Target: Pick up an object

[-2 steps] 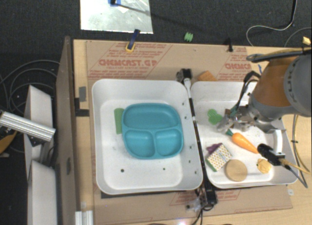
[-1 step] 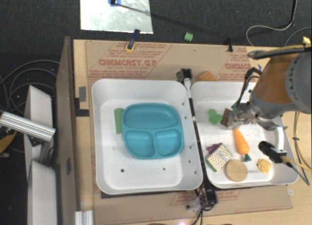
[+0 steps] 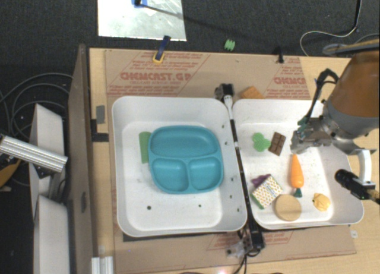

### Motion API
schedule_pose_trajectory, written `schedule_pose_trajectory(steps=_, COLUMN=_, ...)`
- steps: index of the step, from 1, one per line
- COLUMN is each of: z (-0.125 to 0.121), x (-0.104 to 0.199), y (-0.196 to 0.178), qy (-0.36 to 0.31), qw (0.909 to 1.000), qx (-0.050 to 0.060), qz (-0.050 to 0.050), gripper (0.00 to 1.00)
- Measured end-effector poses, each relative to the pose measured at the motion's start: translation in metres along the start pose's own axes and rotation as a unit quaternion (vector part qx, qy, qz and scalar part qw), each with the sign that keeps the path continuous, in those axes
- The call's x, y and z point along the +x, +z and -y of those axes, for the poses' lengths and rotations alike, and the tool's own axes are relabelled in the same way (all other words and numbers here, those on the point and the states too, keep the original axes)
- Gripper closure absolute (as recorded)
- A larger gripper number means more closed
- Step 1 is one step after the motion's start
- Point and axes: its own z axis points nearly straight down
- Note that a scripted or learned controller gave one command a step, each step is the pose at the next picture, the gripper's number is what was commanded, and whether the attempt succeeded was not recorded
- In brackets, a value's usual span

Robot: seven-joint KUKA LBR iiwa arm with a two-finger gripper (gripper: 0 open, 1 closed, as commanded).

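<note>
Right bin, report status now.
Gripper low over right bin, nothing seen held. Carrot just below it, chocolate piece beside. No obstruction.

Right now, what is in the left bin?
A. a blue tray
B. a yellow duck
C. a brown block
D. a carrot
A: the blue tray lies in the left bin, while the carrot and the brown block lie in the right bin.

Grey arm (image 3: 356,97) reached in from right, orange band above wrist showing. Gripper (image 3: 301,141) hung low, pointed left and down. Finger gap too blurred to judge.
</note>
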Motion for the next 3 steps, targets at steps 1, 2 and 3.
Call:
schedule_pose_trajectory(steps=1, z=-0.002, x=-0.001, y=0.003, qy=0.001, qw=1.0000, qx=0.000, qz=0.000, gripper=0.00)
schedule_pose_trajectory(steps=2, z=0.013, x=-0.029, y=0.122, qy=0.004, qw=1.0000, qx=0.002, qz=0.000, gripper=0.00)
schedule_pose_trajectory(steps=3, z=0.010, x=-0.028, y=0.107, qy=0.001, qw=1.0000, qx=0.000, qz=0.000, gripper=1.00)
